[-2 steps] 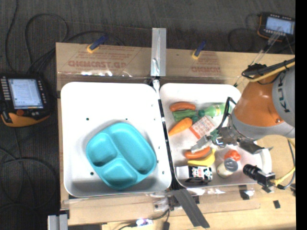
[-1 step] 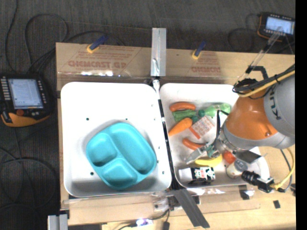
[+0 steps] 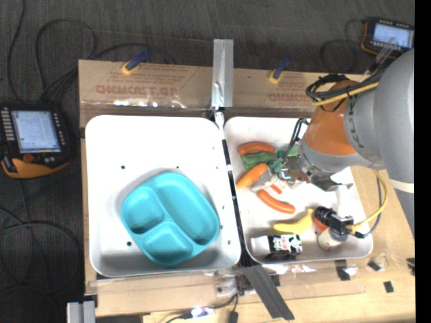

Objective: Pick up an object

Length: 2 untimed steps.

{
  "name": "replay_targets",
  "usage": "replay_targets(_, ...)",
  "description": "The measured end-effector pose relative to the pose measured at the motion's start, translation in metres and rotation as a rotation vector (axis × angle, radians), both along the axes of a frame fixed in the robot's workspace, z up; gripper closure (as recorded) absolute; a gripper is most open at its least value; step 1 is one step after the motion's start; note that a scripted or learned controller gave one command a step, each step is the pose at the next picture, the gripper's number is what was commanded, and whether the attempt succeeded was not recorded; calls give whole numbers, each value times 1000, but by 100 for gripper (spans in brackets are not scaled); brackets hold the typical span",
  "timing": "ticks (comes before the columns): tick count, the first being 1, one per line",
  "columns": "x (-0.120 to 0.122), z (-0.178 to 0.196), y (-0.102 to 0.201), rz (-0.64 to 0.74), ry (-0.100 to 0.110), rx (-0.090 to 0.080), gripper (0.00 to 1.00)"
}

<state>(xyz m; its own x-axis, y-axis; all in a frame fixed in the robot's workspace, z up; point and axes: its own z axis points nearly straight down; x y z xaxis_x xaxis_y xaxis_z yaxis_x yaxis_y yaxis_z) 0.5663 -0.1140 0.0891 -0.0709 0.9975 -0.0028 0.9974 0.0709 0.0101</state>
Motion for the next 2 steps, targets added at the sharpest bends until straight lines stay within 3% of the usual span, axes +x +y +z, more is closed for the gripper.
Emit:
replay_targets(1, 11, 41, 11, 367, 12, -1, 0)
replay_targets(2, 33, 95, 43, 477, 10, 0, 0)
